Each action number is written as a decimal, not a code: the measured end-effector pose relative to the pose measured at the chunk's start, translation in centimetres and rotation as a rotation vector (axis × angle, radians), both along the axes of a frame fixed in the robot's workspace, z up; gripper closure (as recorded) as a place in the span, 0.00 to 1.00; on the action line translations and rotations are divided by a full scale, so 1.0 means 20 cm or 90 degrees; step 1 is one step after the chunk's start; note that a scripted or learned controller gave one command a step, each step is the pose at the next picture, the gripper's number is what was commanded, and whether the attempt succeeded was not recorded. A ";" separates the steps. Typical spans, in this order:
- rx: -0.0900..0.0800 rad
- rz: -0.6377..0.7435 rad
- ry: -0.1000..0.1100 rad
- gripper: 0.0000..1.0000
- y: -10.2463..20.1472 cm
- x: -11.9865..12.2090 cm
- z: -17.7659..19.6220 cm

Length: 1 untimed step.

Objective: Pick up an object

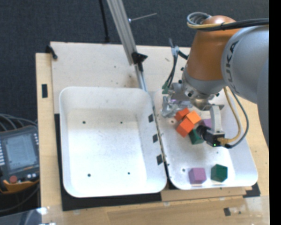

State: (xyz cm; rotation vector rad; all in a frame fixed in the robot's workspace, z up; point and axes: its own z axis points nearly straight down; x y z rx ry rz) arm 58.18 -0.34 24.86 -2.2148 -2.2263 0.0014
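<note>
My gripper [177,109] hangs low over the upper part of the right bin [239,165], under the orange wrist band. Two orange blocks [187,121] lie right beside and partly under it, touching each other. A dark green block [195,136] sits just below them, next to a black cable plug. A pale purple piece [207,124] peeks out to the right of the orange blocks. Near the bin's front edge rest a purple cube [197,175] and a green cube [219,172]. The wrist hides whatever lies directly beneath the gripper.
The left bin [107,139] stands alongside, its wall meeting the right bin's at the middle. A slanted metal post [124,27] rises from the bench behind the bins. A teach pendant [16,153] lies off the bench at the left.
</note>
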 end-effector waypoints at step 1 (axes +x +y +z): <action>0.001 0.002 -0.001 1.00 0.28 -0.08 0.02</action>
